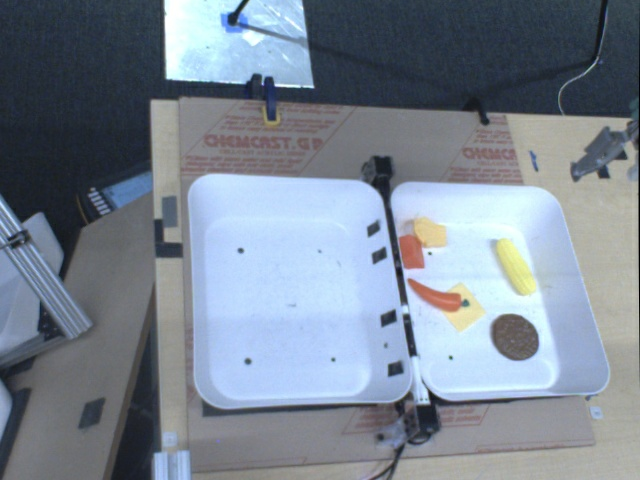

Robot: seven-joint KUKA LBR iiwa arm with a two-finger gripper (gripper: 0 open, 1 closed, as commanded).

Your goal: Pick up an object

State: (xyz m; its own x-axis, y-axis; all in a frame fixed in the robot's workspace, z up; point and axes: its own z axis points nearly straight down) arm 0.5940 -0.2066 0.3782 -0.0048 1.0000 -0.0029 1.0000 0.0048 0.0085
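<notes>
Claw (603,155) at the far right edge of view, raised, tips pointing left; finger state unclear.

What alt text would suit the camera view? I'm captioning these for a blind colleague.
Two shallow white bins sit side by side on a bench; the right bin holds a corn cob, a brown round patty, a red chili pepper, cheese pieces and an orange block. The gripper hangs at the right edge, outside the bins.

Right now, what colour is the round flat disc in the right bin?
Dark brown, finely speckled; the disc lies near the front of the right bin in the camera view.
</notes>
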